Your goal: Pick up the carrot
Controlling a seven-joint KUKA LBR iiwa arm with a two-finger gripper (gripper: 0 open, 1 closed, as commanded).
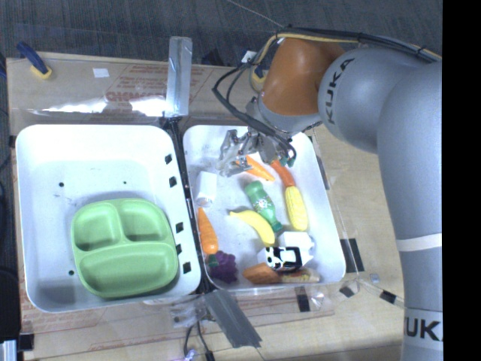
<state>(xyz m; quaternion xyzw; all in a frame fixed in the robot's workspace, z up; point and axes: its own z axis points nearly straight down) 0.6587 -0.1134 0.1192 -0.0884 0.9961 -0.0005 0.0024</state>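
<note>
Arm: the grey KUKA arm point(391, 126) reaches in from the right, its orange band over the far end of the right bin point(331, 201).
Gripper: the gripper point(239, 153) hangs low over the far part of the right bin, metal fingers pointing down; whether they are spread or closed cannot be told from this slant, and nothing shows plainly between them.
Carrots: one carrot point(207, 232) lies along the left wall of the right bin, well apart from the gripper; another carrot piece point(259, 168) lies just beside the gripper, on its right.
Other toys in right bin: a green bottle point(262, 200) in the middle, a banana point(257, 225) near it, a corn cob point(296, 207) to the right, purple grapes point(222, 262) at the near left corner, a black and white cow toy point(285, 254) at the near side.
Left bin: the left bin point(45, 171) holds a green divided plate point(124, 247) toward its near side.
</note>
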